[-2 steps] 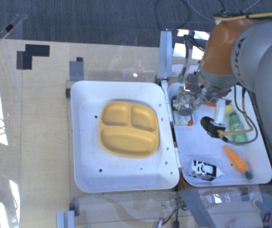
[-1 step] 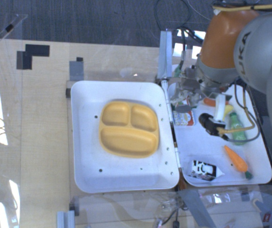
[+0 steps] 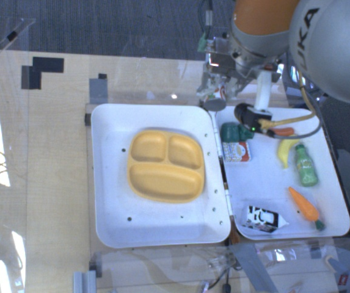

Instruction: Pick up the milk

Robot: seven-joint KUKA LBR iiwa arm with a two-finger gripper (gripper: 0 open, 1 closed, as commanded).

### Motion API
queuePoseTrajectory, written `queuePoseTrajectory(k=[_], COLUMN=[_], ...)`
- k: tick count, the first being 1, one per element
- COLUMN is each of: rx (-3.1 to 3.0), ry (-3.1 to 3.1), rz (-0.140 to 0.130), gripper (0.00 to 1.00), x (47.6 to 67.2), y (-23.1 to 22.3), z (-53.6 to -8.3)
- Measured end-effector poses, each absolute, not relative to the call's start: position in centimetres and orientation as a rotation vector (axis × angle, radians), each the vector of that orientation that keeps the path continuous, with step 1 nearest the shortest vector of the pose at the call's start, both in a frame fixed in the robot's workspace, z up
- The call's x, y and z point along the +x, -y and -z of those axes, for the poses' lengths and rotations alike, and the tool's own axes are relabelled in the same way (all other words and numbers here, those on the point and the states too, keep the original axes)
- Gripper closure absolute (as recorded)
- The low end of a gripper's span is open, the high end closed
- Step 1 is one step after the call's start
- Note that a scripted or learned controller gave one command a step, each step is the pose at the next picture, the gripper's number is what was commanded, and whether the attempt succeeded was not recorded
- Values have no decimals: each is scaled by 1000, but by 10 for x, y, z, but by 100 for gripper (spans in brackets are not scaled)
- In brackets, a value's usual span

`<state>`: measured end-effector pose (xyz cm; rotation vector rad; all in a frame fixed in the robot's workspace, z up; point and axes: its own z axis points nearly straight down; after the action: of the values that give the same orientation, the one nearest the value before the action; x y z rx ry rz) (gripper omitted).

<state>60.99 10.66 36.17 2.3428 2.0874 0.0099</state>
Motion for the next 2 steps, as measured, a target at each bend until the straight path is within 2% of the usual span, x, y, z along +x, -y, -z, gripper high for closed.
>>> queuePoseTrajectory(k=[1, 2], rx=[2181, 1909], ry=[-2255, -2485], rz=[-6, -8], gripper=[100, 100], x=[669, 669], y=[-56, 1], z=[-378, -437])
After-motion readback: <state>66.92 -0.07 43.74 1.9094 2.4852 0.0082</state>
